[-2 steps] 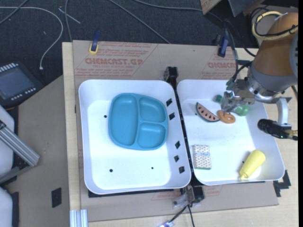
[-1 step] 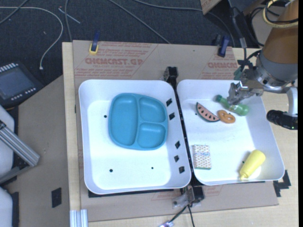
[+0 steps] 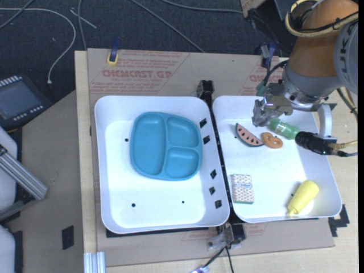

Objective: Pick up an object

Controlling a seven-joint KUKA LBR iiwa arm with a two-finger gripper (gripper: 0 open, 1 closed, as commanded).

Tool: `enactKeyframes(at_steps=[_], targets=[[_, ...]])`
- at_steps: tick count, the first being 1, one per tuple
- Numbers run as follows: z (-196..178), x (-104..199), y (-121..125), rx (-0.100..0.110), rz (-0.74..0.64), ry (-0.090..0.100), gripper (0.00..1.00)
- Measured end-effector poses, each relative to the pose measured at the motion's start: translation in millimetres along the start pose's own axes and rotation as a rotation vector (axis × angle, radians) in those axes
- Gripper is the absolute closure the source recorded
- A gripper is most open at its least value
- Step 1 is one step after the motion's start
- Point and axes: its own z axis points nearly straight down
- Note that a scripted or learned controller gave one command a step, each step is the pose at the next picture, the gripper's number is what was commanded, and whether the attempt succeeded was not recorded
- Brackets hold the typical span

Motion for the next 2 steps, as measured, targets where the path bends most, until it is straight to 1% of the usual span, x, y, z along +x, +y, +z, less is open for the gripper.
enactKeyframes(at_steps=[1, 2], targets=[[14, 57, 16, -0.002, -0.002, 0.001, 1.0], [16, 98, 32, -0.004, -0.001, 0.0, 1.0]])
